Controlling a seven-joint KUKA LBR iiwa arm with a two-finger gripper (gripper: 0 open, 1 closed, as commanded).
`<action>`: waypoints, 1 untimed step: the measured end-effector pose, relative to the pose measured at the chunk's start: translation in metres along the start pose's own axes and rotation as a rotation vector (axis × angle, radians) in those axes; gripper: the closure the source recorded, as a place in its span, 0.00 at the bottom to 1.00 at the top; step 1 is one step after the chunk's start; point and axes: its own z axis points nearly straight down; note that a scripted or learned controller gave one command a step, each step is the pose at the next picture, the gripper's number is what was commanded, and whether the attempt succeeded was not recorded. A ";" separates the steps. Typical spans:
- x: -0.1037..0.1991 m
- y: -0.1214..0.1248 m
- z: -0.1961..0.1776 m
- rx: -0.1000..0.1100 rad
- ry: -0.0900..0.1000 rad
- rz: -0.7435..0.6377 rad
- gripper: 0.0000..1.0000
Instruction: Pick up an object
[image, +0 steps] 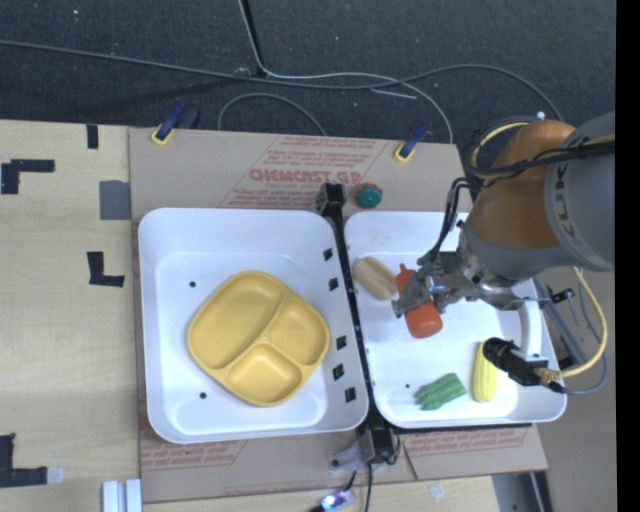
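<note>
Nearest the camera, along the front of the right bin (392, 405), lie a green vegetable (440, 391) at about six o'clock from me and a yellow corn cob (484, 374) at about five — both well clear of my work. The orange-red piece (424, 319) is the one I am after: it sits in the middle of that bin, directly beneath my gripper (425, 291). My fingers seem to straddle its top end, but the wrist hides them, and I cannot tell whether they are spread, closed, or truly pinching it.

To do this step well, I judge I should centre over the piece's narrow width, come down until the pads are past its upper edge, close firmly, then rise straight up without dragging sideways. A tan bread roll (375, 277) lies close at my nine o'clock — a skewed descent could nudge it. Farther left, the yellow divided plate (258, 337) rests in the left bin (160, 300), out of reach of any trouble.
</note>
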 end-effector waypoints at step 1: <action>0.054 0.006 0.007 0.001 0.000 0.000 1.00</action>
